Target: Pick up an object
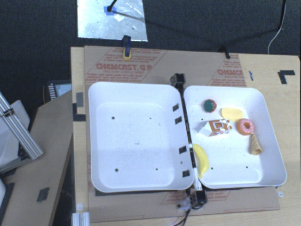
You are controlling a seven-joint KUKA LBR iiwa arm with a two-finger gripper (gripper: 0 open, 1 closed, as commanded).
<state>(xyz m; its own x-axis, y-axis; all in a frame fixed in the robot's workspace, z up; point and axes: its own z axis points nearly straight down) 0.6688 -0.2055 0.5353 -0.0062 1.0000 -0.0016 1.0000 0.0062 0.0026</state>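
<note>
Cannot tell whether the hand is released or clenched. Nothing lifted yet. Six small candidates lying loose in the right bin (273,147), on the side the arm reaches in from: a pink doughnut (245,126) and a tan cone (255,144) nearest that reach, a white-and-orange carton (217,126) just beyond the doughnut, a pale yellow flat piece (232,113) and a green-and-red round piece (209,106) behind those, and a yellow banana (201,160) farthest across, pressed against the wall shared with the left bin (136,135). Probably all light toy food, likely stiff plastic or foam, smooth and apt to skid on the slick white floor. Best bet judged to be the doughnut: standing apart enough for a clean closing, to be pinched across its ring from above. Cone tapered, likely to squirt out unless taken near the wide end. Carton crumpled-looking, possibly soft. Banana awkward, hard by the wall.
</note>
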